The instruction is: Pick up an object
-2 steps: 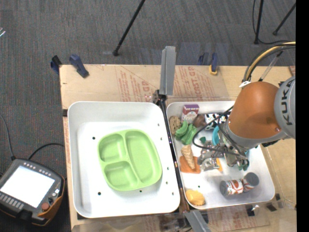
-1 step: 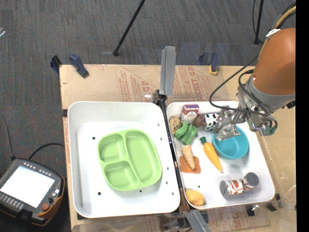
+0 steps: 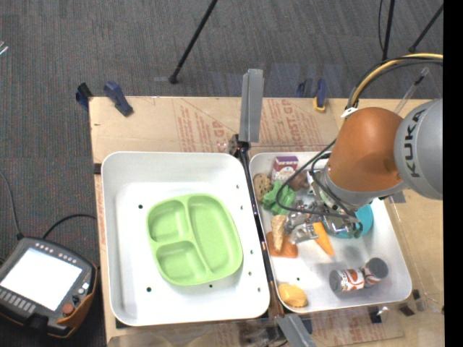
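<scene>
My gripper (image 3: 304,219) hangs low in the right bin (image 3: 396,272), just under the orange wrist band. It sits over a cluster of small items: a green toy (image 3: 277,194), a tan and red piece (image 3: 279,238) and an orange carrot (image 3: 325,239). The wrist hides what lies directly beneath it. A teal object (image 3: 366,220) peeks out from behind the arm. A drink can (image 3: 357,277) lies on its side at the front right of the bin, and a yellow piece (image 3: 292,294) rests at the front left.
A purple box (image 3: 285,167) and a cookie (image 3: 261,185) sit at the back left of the right bin. The left bin (image 3: 117,194) holds a green divided plate (image 3: 194,238). A handheld controller (image 3: 43,284) lies on the floor at the lower left.
</scene>
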